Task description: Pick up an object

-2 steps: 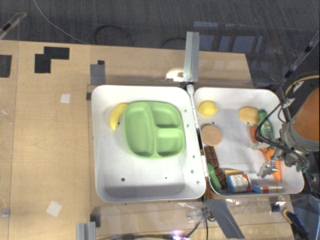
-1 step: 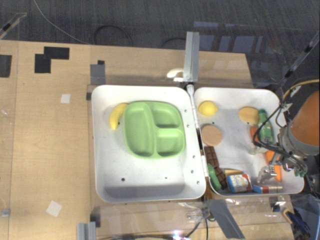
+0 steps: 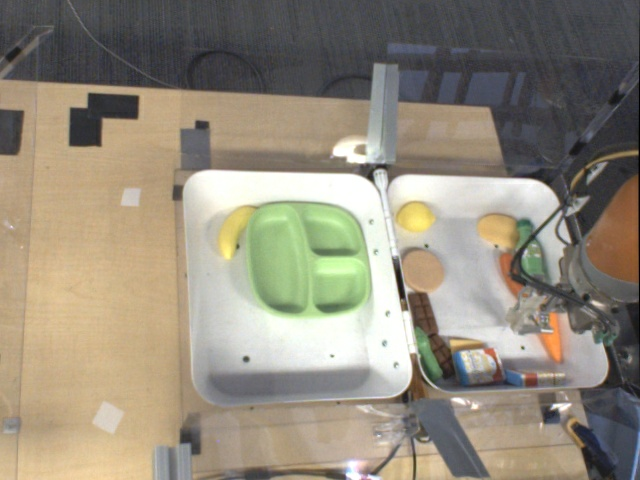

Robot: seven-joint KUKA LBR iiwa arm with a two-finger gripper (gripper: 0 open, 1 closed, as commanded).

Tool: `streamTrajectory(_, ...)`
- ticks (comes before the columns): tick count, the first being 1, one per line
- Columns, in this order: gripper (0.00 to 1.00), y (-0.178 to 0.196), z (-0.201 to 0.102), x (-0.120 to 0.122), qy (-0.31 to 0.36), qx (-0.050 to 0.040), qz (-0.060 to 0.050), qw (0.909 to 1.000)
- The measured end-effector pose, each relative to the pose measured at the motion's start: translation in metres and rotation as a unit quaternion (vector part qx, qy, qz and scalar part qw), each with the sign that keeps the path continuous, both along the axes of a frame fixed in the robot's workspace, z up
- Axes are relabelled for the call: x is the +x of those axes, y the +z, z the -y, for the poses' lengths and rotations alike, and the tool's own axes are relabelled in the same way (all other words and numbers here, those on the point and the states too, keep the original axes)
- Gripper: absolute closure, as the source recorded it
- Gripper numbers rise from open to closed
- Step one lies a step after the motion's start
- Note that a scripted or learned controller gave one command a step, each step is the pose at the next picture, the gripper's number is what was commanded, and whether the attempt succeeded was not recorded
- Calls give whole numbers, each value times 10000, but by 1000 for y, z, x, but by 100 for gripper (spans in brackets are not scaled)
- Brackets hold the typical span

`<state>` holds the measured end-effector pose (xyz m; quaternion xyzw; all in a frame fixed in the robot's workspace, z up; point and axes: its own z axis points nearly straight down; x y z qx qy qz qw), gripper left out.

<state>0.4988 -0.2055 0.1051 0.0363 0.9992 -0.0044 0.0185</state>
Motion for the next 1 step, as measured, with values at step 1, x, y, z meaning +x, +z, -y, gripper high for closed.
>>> streamTrajectory(1, 0, -1, 0, 0, 2, 2, -7, 10000)
